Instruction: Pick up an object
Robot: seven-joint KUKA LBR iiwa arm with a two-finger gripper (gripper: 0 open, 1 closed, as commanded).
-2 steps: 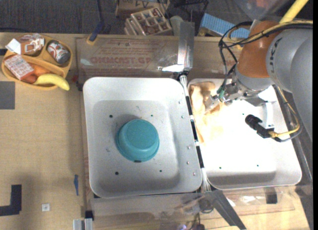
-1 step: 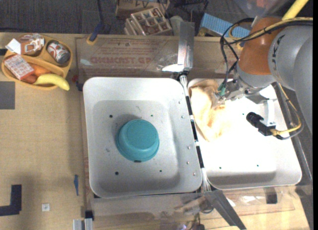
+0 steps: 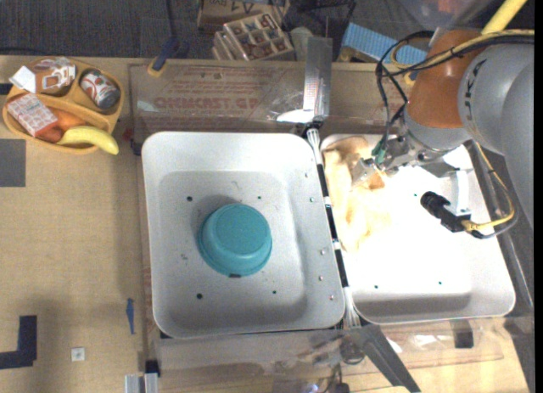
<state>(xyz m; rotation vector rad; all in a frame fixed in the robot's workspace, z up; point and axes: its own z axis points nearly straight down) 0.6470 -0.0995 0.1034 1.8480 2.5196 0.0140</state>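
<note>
A: Camera view, status. Arm [image 3: 475, 86] comes in from the right over the far-left corner of the right bin [image 3: 441, 289]. Gripper [image 3: 373, 166] hangs low there, just beside the divider between the bins.

B: Holding anything?

A: Cannot tell. The tip is small and washed out, and it sits over a pale tan patch [image 3: 356, 204] on the bin floor. That patch could be a soft object or a glare smear; too blown out to call.

B: Candidate objects?

A: Clear one is the teal bowl [image 3: 237, 238], upside down, mid-floor of the left bin [image 3: 170, 179]. It lies to the camera's left of the gripper and nearer the camera, across the divider, well apart. It's round, so no long axis to align to.

B: Room?

A: Bowl has open floor all round, away from every wall. My judgement: reaching it means lifting over both rims first. The tan patch is just below the gripper but close to the left wall, so clearance on that side is tight.

B: Stage?

A: Nothing visibly lifted; pick not yet confirmed.
</note>
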